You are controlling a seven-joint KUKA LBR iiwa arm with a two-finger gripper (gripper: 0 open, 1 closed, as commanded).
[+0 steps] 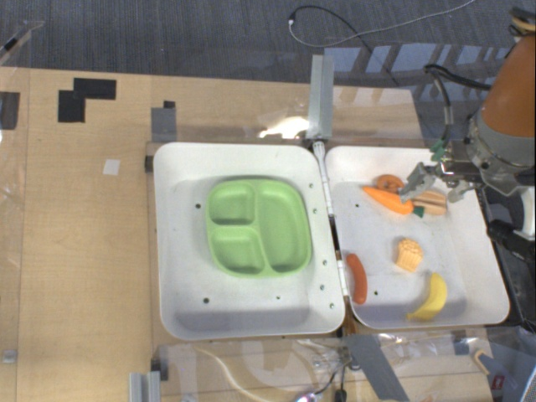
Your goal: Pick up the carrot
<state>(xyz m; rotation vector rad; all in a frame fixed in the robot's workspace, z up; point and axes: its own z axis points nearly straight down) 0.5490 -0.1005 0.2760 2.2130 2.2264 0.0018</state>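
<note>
The carrot (387, 199) is orange with a green tip and lies at a slant in the back part of the right bin (469, 249). My gripper (437, 186) hovers just right of it, over the carrot's green end and a tan bread-like piece (433, 202). Its two fingers stand spread apart, so it is open, and nothing sits between them. One grey finger (416, 177) is close to the carrot's right end.
A round brown item (387, 181) lies just behind the carrot. Also in the right bin are a corn piece (409, 255), a banana (429, 298) and a red sausage (358, 277). The left bin (176, 291) holds a green divided plate (255, 227).
</note>
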